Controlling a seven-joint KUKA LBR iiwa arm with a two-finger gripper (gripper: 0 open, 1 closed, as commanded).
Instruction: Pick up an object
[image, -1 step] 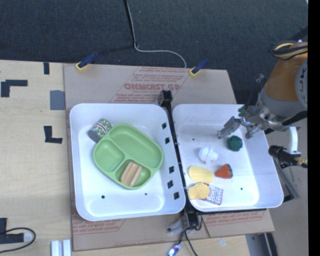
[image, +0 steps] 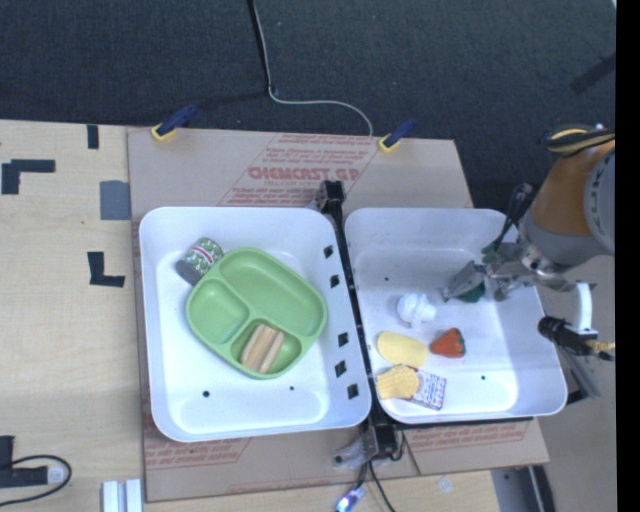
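Camera view: we find the arm (image: 575, 205) reaching in over the right bin (image: 500, 400), nothing visibly held.

We record two white bins touching along their inner walls on a cardboard sheet (image: 300, 165). The left bin (image: 165, 400) holds a green divided plate (image: 255, 310) with a tan bread-like piece (image: 262, 347) in one compartment and a small patterned can (image: 200, 259) touching the plate's upper left rim. The gripper (image: 470, 285) sits low over the right bin's upper middle, apart from every item; whether its jaws stand apart or together we cannot tell. Below and left of it lie a white object (image: 415, 309), a yellow lemon-like piece (image: 401, 349), a red strawberry-like piece (image: 448, 343), a yellow corn-like piece (image: 396, 382) and a small printed packet (image: 431, 390).
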